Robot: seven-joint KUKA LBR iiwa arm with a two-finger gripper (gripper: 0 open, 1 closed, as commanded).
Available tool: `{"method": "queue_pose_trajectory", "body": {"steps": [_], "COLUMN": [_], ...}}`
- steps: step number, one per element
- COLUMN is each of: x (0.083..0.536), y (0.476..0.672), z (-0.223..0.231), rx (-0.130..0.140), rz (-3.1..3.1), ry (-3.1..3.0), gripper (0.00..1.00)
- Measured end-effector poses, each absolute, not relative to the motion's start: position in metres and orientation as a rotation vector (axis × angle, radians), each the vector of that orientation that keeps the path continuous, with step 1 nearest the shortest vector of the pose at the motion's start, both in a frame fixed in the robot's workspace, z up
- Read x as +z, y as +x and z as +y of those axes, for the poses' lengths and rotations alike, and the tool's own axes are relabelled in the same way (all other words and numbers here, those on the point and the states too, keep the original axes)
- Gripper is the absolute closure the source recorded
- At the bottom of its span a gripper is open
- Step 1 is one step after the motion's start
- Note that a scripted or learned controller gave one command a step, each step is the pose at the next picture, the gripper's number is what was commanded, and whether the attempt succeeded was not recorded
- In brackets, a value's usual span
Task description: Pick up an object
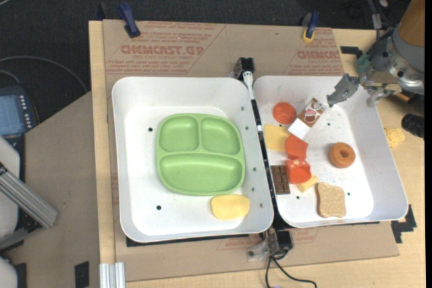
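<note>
Gripper hovers above the right bin's upper part, near the small snack packet; finger state cannot be told.

**A robot test lab**

This is a lab bench: two white bins sit on a protective-film board held by blue clamps, left of the gripper, with cables below.

The grey arm comes in from three o'clock, its wrist bulky at the upper right. The end effector slants down toward nine o'clock, grey and narrow; I can't make out its tip clearly.
</note>
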State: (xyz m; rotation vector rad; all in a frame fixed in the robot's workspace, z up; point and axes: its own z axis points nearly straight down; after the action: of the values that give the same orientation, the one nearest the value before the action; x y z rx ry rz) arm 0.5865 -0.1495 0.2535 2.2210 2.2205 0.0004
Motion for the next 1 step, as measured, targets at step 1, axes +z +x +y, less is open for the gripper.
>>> {"method": "queue_pose_trajectory", "body": {"steps": [1], "x": [0.1555], "y": [0.5478], "z": [-0.0885], "rx": [-0.008], "rz": [2.235], "ry": [2.226], "gripper": [0.00]}}
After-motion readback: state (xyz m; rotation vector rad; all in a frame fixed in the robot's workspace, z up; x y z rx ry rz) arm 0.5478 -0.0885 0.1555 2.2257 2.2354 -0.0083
